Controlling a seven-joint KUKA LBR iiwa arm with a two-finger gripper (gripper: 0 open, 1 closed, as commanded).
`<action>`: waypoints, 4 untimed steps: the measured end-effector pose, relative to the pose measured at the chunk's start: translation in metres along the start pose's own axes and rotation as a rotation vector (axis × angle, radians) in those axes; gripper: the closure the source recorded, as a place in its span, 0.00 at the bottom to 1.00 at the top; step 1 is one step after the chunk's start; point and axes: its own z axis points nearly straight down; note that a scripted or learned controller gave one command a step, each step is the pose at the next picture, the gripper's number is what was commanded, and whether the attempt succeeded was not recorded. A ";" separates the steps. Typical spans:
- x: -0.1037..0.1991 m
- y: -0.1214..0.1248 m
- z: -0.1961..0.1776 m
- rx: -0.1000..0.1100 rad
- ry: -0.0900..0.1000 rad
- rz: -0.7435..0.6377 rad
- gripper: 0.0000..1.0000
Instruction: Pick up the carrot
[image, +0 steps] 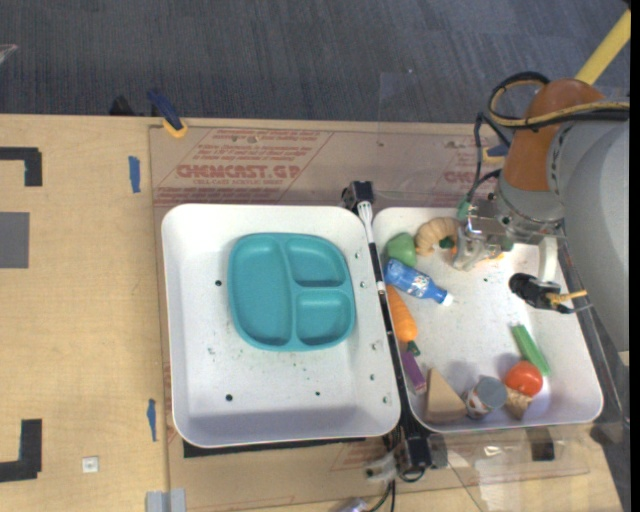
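Orange carrot, likely light, stiff plastic, lies below-left of pincer; grip mid-body. Pincer state indeterminable.

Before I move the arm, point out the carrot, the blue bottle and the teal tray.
carrot (402, 317): camera view, middle of its orange body.
blue bottle (413, 281): camera view, middle of its blue barrel.
teal tray (258, 290): camera view, floor of its large left compartment.
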 end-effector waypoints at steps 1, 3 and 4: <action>0.002 0.001 -0.001 -0.003 0.002 -0.001 0.00; 0.002 0.000 -0.007 0.004 -0.001 -0.005 0.00; 0.003 0.001 -0.014 0.005 -0.005 -0.008 1.00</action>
